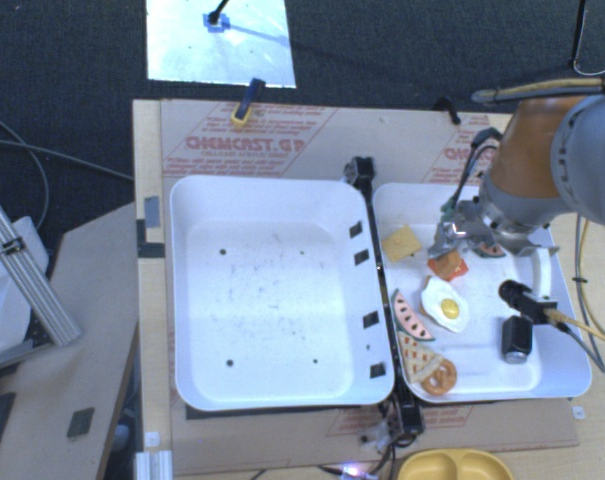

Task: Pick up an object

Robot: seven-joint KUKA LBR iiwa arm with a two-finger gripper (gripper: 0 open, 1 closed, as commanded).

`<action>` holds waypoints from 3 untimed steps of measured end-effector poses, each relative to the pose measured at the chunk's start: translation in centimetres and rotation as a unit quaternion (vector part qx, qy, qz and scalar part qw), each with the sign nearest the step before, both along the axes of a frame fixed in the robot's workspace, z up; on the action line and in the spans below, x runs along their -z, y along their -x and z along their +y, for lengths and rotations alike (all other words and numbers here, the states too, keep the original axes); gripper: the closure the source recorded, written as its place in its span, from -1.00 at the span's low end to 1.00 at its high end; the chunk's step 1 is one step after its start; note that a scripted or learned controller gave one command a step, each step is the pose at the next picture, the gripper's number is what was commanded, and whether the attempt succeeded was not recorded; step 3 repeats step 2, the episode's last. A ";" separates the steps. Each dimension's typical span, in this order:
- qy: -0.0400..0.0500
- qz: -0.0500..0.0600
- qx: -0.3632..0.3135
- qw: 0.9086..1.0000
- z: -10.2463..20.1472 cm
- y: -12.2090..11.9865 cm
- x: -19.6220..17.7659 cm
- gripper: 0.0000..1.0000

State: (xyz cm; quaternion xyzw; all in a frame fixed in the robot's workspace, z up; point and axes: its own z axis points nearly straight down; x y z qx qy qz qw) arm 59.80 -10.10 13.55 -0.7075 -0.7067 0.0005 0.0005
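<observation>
- The desk (282,133) carries two shallow white bins side by side, the left bin (272,298) and the right bin (557,368).
- The grey arm (552,148) with its orange band comes in from 3 o'clock and bends down over the upper half of the right bin.
- The fingers (450,240) hang low at about 12 o'clock in the right bin, directly above a small orange-red piece (449,265). From this slant I cannot tell how wide they stand, nor whether they touch the piece.
- The orange-red piece lies on the bin floor, just at 12 o'clock of a toy fried egg (446,306) and close to it.
- A yellow cheese wedge (403,242) sits at 10 o'clock of the orange-red piece, near the bin's left wall.
- A watermelon slice (409,318) lies at 9 o'clock of the egg, just beside it.
- A checked orange wedge (415,351) lies at 6 o'clock of the watermelon slice, and a pretzel (439,376) touches it at about 5 o'clock, by the bin's near wall.
</observation>
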 end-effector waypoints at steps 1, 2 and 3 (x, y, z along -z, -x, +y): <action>-0.002 -0.003 -0.005 1.000 6.5 0.7 -5.2 1.00; -0.002 -0.005 -0.007 1.000 13.3 3.5 -12.7 1.00; -0.002 -0.005 -0.007 1.000 13.3 3.5 -12.7 1.00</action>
